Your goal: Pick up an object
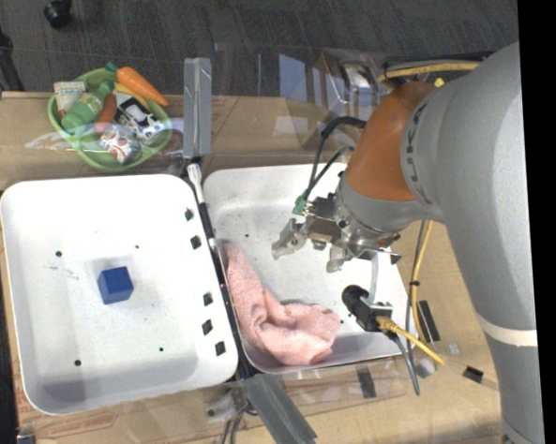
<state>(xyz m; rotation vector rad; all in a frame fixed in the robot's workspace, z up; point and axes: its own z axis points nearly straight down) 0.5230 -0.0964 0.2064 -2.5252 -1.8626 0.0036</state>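
A pink cloth (279,318) lies crumpled in the right bin (258,194), along its left wall and front edge. A blue cube (115,283) sits in the left bin (37,278), left of centre. My gripper (310,252) hangs over the middle of the right bin, just above and right of the cloth's upper end. Its two fingers stand open, one fingertip (282,247) toward the cloth, and nothing is between them. The grey arm with its orange band (391,153) reaches in from the right.
A green bowl (112,123) of toy items, a carrot among them, stands behind the left bin. A divider with black clips (206,268) separates the bins. Cables and a black connector (358,307) hang at the right bin's front right.
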